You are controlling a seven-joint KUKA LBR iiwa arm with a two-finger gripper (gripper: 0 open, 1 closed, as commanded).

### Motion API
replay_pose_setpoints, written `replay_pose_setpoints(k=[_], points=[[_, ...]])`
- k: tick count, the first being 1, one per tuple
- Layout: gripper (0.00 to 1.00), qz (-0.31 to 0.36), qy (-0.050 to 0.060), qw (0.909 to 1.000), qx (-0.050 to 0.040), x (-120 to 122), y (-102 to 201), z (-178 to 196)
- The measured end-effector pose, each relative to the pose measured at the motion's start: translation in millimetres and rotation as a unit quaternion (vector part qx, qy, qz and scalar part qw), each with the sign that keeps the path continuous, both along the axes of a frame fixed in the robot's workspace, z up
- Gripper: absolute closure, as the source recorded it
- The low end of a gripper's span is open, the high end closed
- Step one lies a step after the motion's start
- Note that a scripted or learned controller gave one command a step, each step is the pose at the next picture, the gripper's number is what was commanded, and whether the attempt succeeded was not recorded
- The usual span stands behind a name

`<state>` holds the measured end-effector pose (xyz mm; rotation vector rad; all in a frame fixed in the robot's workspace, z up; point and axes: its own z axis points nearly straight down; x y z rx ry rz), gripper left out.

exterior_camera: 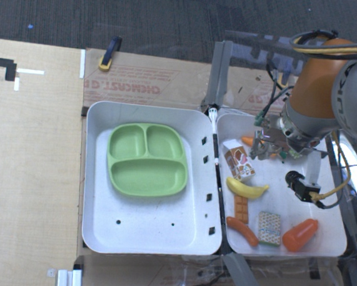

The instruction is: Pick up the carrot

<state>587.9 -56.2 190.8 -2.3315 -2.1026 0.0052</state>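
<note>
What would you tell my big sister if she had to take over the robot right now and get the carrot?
Gripper: low over the back of the right bin, close to a small orange piece; whether the fingers are open or shut can't be seen.
Carrot: lies at the front right of the right bin, far from the gripper, beside a small box.
Also there: banana, hot dog, snack packet.
Left bin: holds a green divided plate.
Done: nothing, the carrot is not picked up.
Left: move to the carrot, grip it, lift it.
</note>
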Motion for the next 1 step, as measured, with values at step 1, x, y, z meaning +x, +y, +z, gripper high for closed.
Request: replay_pose_setpoints(k=[1], points=[[1.0,-0.023,0.0,0.9997,0.0001,-101.8,-27.9,-0.1]])
